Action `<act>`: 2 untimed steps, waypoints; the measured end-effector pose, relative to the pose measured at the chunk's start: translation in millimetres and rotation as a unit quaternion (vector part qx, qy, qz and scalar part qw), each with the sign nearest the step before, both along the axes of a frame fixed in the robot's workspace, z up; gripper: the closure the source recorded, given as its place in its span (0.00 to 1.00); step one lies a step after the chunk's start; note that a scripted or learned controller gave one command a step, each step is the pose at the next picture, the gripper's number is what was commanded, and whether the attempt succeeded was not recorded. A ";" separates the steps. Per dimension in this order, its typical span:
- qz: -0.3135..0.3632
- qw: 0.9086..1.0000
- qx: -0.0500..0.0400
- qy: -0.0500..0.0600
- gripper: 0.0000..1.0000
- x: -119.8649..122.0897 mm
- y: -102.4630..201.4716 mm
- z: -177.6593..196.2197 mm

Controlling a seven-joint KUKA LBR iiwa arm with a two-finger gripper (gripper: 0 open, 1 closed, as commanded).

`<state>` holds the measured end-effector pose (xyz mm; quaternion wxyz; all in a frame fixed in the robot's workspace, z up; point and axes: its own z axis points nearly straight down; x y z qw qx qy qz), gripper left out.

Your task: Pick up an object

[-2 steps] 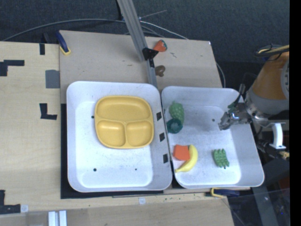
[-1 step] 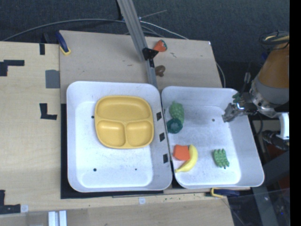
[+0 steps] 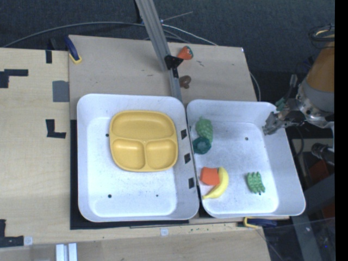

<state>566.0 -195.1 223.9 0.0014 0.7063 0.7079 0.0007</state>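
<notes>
White right bin (image 3: 283,145), hand (image 3: 270,125) blurred at rim

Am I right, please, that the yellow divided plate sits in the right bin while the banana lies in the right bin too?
Not quite: the camera view shows the yellow divided plate in the left bin. The banana does lie in the right bin.

Both bins (image 3: 87,162) look like smooth white plastic, finely speckled. The yellow tray (image 3: 144,140) is matt plastic. The desk (image 3: 32,107) is pale, matt wood.
</notes>
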 end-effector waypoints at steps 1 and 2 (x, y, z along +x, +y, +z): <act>0.002 1.000 0.001 0.001 1.00 13.5 52.4 9.6; 0.003 1.000 0.002 0.002 1.00 26.5 115.2 11.6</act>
